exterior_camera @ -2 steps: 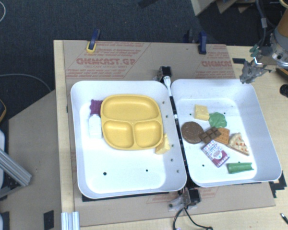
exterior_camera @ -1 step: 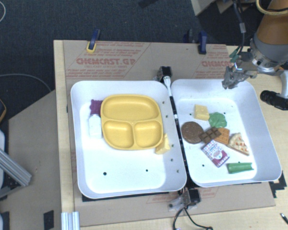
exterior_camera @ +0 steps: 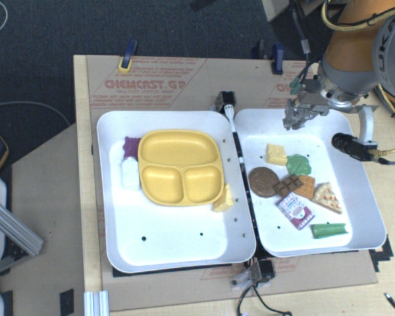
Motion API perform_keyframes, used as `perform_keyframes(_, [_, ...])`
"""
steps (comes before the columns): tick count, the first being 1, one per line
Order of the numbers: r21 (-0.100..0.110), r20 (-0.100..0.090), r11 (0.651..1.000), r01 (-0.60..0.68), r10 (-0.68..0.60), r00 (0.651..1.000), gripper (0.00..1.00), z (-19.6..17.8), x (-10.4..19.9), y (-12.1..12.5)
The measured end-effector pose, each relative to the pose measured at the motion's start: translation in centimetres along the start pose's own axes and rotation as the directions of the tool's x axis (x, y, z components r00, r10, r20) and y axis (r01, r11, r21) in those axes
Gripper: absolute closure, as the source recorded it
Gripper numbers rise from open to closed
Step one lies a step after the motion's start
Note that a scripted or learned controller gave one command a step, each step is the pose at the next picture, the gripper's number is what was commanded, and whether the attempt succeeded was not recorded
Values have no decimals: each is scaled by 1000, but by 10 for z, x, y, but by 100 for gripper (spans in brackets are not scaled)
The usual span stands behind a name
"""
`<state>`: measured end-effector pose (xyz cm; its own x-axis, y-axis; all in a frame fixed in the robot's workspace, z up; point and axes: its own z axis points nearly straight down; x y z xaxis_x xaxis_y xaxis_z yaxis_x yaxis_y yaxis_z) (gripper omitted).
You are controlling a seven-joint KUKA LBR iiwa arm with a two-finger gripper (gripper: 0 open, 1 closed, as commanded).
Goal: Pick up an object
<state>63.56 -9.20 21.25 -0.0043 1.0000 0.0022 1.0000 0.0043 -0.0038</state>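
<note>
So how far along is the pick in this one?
Nothing looks picked yet. The gripper hangs over the far edge of the right bin, with nothing visible between its fingers. The toy food, such as the yellow cheese block and brown cookie, lies in that bin. Left to do: come down, grasp one item, and lift it.

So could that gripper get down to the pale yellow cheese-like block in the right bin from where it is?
Probably yes. The gripper hangs over the right white bin's far end, and the pale yellow block lies just nearer the camera, nothing on top of it. The green lump sits close beside it, which might crowd a grasp.
</note>
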Motion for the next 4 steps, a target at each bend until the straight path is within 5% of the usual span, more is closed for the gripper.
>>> perform_keyframes(2, [0, 0, 1000, 2, -2, 1000, 100, -6, 114, -34])
perform_keyframes(3, [-7, 1, 1000, 0, 0, 1000, 100, -15, 156, -24])
perform_keyframes(4, [-4, 1, 1000, -3, 3, 1000, 100, -22, 157, -31])
